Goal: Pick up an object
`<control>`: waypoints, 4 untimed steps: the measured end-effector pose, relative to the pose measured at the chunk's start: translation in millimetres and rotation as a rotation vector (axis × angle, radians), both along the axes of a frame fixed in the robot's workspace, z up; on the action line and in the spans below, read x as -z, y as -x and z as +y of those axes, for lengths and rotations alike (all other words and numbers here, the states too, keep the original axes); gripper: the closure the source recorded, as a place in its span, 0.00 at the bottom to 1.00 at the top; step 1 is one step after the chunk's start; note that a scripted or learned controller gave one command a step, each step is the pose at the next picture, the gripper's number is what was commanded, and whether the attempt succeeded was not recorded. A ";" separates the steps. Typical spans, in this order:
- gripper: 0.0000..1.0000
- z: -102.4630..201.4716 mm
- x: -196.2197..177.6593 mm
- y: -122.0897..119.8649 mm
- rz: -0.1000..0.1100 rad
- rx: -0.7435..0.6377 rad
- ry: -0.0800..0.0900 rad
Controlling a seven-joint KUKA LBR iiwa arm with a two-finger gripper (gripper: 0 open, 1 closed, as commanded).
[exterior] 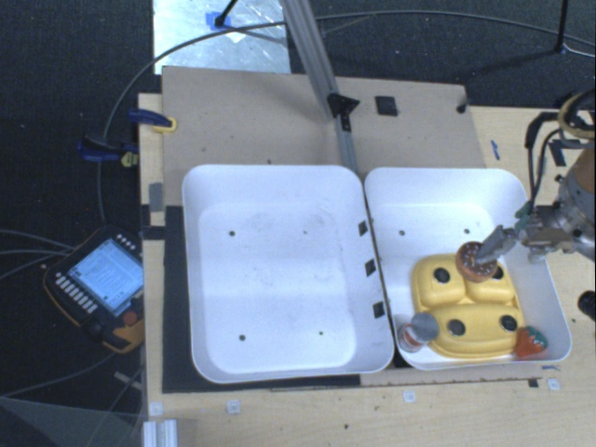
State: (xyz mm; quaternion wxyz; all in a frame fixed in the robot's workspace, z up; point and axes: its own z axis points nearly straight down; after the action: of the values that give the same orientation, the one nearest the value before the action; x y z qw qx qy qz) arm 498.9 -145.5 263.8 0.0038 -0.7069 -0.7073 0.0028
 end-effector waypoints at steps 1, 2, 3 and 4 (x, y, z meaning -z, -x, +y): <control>0.00 0.3 -5.5 -2.1 -0.011 -0.003 0.002; 0.00 2.5 38.7 4.0 -0.008 -0.001 0.001; 0.00 -1.8 87.1 -5.0 -0.009 -0.001 0.001; 0.00 0.8 140.9 4.2 -0.009 0.000 0.000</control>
State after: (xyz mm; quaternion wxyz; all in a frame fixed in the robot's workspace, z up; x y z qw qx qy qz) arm 494.7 -144.7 122.8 0.0006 -0.7068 -0.7074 -0.0003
